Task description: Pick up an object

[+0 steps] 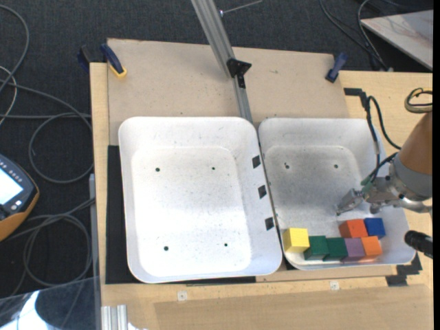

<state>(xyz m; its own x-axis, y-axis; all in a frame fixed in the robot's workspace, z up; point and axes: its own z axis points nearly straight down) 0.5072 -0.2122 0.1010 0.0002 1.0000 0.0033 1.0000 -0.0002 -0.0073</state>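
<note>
Several coloured blocks lie along the front edge of the right bin [309,133]: a yellow block [297,238], a green block [326,247], a purple block [354,249], an orange block [371,246], a red block [355,227] and a blue block [375,225]. My gripper [350,201] reaches in from the right and hangs just behind and above the red block, tilted toward the bin's middle. I see no block in it.
The left bin [185,133] sits beside the right one, with black clips on the shared rim [261,191]. A slanted metal bar [220,40] crosses the back of the bench. Cables trail near the arm at the right.
</note>
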